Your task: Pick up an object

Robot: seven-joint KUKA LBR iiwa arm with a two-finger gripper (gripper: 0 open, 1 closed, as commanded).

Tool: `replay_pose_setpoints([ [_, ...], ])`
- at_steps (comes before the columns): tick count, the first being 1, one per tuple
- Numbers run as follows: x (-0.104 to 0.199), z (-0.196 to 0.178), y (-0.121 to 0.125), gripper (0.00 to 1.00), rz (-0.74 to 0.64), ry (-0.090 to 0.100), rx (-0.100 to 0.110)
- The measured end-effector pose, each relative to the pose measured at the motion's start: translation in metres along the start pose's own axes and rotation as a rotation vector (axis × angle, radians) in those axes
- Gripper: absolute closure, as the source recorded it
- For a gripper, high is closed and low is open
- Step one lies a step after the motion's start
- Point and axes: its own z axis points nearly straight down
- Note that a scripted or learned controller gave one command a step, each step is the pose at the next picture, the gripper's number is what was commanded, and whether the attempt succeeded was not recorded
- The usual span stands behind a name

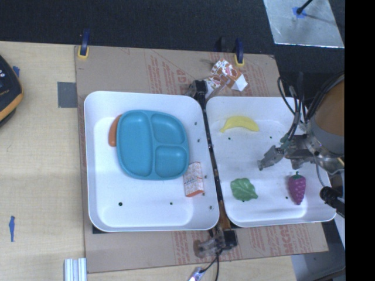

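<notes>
In the right bin, going from left to right, a green leafy toy lies near the front edge, a yellow banana lies toward the back with its long axis running left to right, and purple grapes sit at the front right, long axis pointing front to back. The gripper hangs over the bin's middle, empty, its fingers parted a little. The grapes lie nearest, just right of and in front of the fingertips, so a short move that way looks the likeliest pick; the banana lies behind and to the left.
</notes>
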Motion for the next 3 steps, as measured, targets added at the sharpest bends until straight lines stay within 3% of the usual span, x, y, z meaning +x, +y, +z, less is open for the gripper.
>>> replay_pose_setpoints([
  [1,0.031,0.027,-0.022,0.00,-0.001,0.000,0.001],
  [3,0.032,0.104,-0.023,0.00,-0.001,0.000,0.001],
])
